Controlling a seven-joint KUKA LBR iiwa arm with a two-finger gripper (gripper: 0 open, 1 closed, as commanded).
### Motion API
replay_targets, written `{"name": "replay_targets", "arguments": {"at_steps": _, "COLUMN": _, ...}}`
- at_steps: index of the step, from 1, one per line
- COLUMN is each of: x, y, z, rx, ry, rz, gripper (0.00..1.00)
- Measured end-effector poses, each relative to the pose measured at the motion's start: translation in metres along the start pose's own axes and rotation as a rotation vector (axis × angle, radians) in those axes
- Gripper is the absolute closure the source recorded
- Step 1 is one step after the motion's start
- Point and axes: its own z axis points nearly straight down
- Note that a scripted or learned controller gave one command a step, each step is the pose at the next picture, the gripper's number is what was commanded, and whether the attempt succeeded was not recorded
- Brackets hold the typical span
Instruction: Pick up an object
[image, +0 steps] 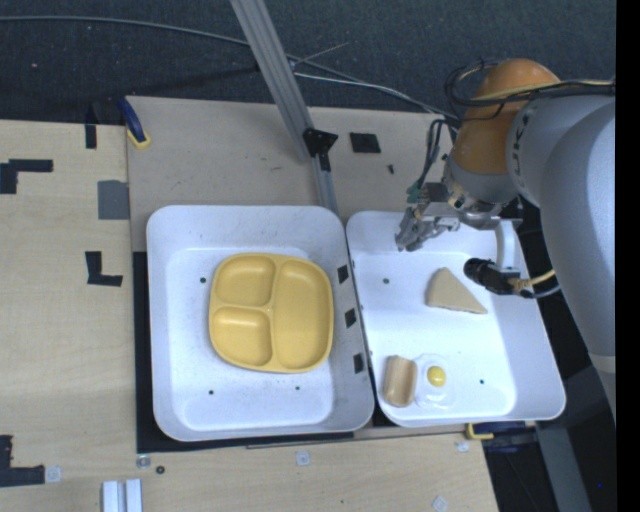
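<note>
Glossy fried egg (434, 379) beside tan cylinder (399, 381), pale wedge (455, 293) behind.

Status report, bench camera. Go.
Gripper over right bin's far edge, holding nothing. Wedge, roll, fried egg untouched. Yellow plate in left bin. Path clear.

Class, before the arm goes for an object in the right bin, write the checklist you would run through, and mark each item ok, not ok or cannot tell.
1. Gripper over the right bin: ok.
2. Gripper carries nothing: ok.
3. Finger opening: cannot tell.
4. Tan wedge lies apart from other objects: ok.
5. Toy fried egg and tan cylinder have room between them: not ok, they sit close together.
6. Yellow divided plate out of the way in the left bin: ok.
</note>
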Motion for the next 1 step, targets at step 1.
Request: {"name": "replay_targets", "arguments": {"at_steps": 1, "x": 0.0055, "y": 0.0013, "z": -0.0437, "rx": 0.0, "ry": 0.001, "rz": 0.0, "gripper": 1.0}}
